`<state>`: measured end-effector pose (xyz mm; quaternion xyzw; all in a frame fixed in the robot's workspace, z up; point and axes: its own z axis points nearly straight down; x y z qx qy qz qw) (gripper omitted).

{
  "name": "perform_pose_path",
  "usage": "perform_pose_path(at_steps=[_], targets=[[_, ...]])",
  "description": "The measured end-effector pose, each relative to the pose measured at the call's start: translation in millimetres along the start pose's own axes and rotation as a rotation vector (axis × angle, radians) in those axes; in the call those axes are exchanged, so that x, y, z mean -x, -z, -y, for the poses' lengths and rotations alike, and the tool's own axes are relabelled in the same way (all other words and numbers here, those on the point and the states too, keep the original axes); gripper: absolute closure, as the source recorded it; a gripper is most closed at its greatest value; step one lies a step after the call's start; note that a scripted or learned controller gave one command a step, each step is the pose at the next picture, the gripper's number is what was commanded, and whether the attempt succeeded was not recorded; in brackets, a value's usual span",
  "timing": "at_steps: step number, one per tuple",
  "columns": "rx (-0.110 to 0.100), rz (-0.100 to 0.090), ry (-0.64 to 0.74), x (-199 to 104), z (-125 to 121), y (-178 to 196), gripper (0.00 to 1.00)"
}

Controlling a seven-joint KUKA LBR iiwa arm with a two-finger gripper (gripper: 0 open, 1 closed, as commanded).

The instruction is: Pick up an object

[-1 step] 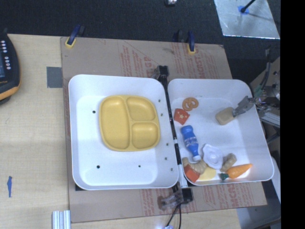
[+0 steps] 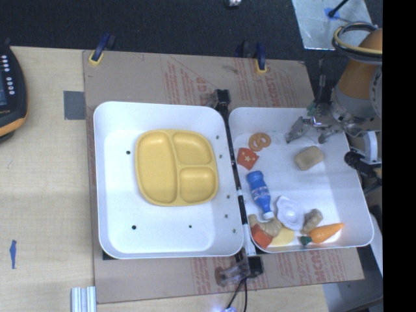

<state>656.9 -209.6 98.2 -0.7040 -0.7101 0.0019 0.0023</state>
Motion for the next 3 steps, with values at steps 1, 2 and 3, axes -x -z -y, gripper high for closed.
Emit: perform_pose_path(at_steps=[1, 2, 3], targets=[[-0.005, -0.002, -0.006, -33, 85, 17, 0.0], [0.008, -0.002, 0.005, -115, -1, -7, 0.0], [0.006, 0.002, -0.006, -100, -1, -6, 0.0]])
